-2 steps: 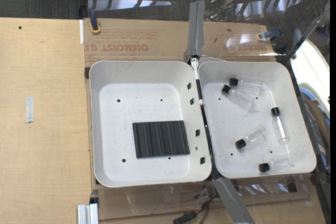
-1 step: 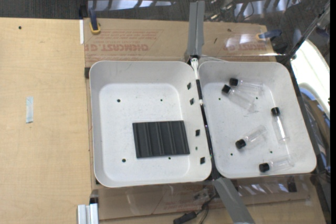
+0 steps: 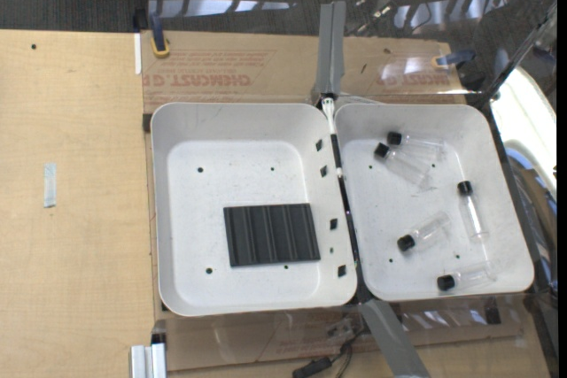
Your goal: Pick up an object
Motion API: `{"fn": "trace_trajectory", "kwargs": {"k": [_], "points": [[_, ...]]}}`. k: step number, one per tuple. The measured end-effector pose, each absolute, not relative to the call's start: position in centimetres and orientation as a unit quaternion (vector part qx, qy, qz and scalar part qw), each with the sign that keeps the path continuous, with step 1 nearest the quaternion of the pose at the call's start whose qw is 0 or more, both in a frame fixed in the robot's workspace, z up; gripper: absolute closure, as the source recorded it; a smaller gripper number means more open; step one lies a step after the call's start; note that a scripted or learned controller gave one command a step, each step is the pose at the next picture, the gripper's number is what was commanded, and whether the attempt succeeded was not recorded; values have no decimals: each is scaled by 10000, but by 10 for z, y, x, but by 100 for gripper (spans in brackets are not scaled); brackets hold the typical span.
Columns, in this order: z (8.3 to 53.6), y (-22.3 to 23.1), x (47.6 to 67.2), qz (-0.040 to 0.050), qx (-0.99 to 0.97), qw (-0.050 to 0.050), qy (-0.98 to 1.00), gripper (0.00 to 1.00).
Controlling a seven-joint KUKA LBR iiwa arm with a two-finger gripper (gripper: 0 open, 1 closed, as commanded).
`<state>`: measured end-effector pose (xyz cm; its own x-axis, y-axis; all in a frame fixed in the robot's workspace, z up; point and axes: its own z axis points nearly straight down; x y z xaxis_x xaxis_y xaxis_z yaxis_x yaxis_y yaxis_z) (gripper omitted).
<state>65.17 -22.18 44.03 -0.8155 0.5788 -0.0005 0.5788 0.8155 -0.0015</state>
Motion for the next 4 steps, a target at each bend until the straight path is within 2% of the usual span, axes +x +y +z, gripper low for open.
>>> {"fn": "trace_trajectory", "kwargs": {"k": [4], "points": [[441,-221,649,-4,1735,7,9848,100]]}}
